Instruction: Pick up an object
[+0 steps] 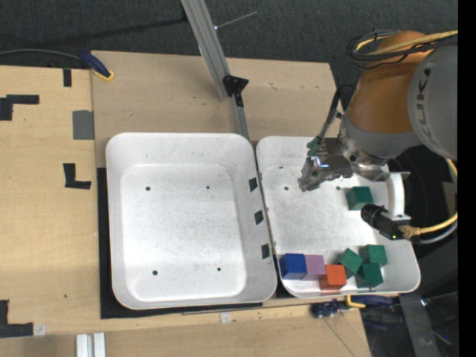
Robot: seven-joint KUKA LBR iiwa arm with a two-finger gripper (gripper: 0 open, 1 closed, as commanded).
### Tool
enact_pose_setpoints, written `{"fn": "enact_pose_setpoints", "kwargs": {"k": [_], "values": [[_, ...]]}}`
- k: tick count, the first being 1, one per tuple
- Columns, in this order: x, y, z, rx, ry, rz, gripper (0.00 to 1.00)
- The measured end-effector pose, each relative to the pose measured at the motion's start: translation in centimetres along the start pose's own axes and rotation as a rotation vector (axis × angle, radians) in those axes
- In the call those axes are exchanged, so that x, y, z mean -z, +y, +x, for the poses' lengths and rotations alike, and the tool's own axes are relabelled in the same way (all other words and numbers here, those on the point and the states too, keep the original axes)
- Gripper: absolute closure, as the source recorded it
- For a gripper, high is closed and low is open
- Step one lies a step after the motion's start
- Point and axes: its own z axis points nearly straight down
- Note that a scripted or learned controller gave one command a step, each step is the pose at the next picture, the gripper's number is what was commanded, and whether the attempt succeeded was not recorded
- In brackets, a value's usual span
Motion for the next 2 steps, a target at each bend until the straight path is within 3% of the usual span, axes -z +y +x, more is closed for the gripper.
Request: {"fn": "enact_pose_setpoints", "kwargs": {"k": [2], "values": [[0.5, -1.6, 11.7, 0.003, 0.001, -0.001, 1.00]]}}
